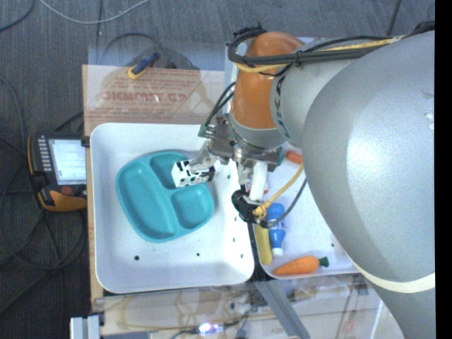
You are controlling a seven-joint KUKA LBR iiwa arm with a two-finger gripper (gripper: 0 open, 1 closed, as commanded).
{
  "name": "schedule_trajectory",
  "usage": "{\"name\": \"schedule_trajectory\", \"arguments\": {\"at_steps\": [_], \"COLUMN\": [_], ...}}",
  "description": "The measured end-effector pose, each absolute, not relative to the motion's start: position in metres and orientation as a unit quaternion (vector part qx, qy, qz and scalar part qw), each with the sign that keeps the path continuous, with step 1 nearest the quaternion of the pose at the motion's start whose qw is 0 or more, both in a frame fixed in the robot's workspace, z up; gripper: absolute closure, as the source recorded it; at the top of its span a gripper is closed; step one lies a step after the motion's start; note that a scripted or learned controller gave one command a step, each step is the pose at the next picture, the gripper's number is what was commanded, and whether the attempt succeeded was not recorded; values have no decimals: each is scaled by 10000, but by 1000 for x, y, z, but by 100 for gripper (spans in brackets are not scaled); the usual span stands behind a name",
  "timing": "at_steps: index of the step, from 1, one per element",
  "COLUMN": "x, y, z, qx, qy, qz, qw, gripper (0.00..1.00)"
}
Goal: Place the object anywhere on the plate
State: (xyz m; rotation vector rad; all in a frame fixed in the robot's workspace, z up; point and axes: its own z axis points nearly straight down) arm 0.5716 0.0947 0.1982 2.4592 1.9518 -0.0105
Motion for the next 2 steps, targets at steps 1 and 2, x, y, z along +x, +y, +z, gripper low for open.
{"name": "schedule_trajectory", "arguments": {"at_steps": [1, 2], "x": [571, 578], "y": [94, 91], "z": [206, 218], "qx": [7831, 6950], "qy": [6218, 7190], "qz": [-64, -27], "qw": [15, 7], "gripper": [100, 100]}}
